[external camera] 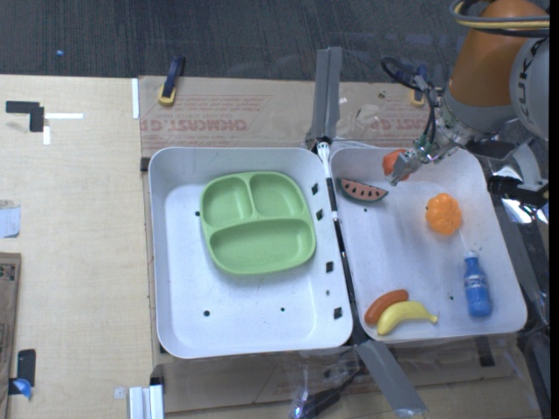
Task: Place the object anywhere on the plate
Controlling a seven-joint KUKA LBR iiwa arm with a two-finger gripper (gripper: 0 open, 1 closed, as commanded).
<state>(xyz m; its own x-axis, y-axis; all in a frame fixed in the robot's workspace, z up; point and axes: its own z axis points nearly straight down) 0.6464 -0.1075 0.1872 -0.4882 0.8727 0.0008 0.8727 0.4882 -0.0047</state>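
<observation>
**Gripper low at the far rim of the right bin**

The two-finger gripper (403, 169) hangs over the far left part of the shallow white right bin (489, 234), just inside its far rim. Whether its fingers are parted or closed cannot be told from this view. A small red-orange round object (392, 160) sits right at the fingertips, touching or nearly so; it cannot be told whether it lies between them.

Just to the left of the fingers and slightly nearer the camera lies a red watermelon-slice toy with a dark rind (362, 191), close to the wall shared by the two bins. To the right of the fingers and nearer the camera sits an orange bell-pepper-like toy (444, 213), with open white floor around it. Farther toward the near rim stands a small blue plastic bottle (476, 287), and at the near left corner a yellow banana (406, 318) lies against a red-orange sausage-shaped toy (385, 304).

Beyond the shared wall, well to the left of the fingers, the shallow white left bin (175, 321) holds a light green divided plastic plate (258, 222) with three compartments, set toward the far side, with bare floor along its near half.
</observation>
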